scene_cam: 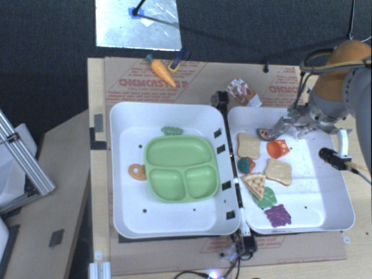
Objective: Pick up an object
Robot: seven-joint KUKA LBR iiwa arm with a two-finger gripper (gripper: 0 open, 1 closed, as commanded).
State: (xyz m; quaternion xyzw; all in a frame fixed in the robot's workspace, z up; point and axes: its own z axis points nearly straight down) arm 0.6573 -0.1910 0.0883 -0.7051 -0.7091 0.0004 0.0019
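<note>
I am hovering my gripper [278, 131] low over the watermelon slice [265, 135] and tomato [277, 149]; its state I cannot tell. Crowded toys could make me nudge one aside, missing both.

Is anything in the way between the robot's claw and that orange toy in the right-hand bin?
Nothing visible blocks it. The gripper is low over the right bin, with the orange toy just below it in the picture. A small watermelon-slice toy sits right beside the tip, to the side rather than between them.
</note>
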